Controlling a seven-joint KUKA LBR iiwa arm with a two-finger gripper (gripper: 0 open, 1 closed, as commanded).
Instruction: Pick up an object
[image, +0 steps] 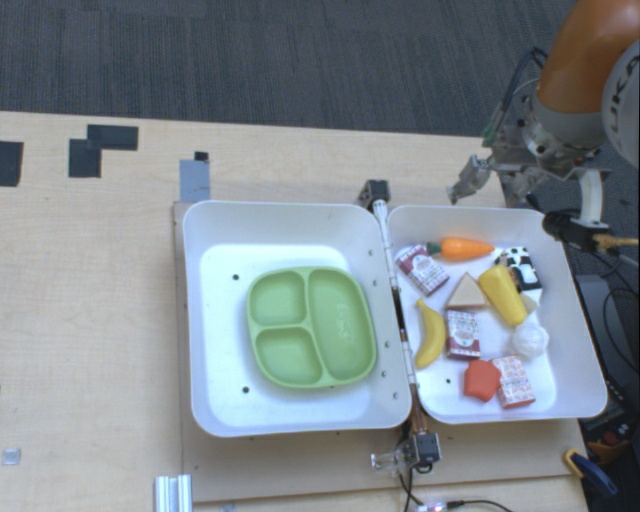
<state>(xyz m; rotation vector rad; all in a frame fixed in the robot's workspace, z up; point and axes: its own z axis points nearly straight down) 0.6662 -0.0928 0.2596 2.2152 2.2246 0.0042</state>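
Above the right bin's (585, 330) far edge the gripper (500, 175) hangs, jaws unreadable; descending squarely over the isolated carrot (466, 249) seems wisest.

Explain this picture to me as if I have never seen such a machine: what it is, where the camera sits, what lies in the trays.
This is a robot arm, grey with an orange band, reaching in from the right. Its hand hangs above the far edge of the right bin; nothing is visibly held in it. The one camera is fixed above the bench and looks down at a slant.

Two white bins sit side by side. The left bin holds a green divided plate. The right bin holds small toy foods: a carrot, a banana, a yellow bottle, a red block and some small packets. The arm is meant to pick one up.
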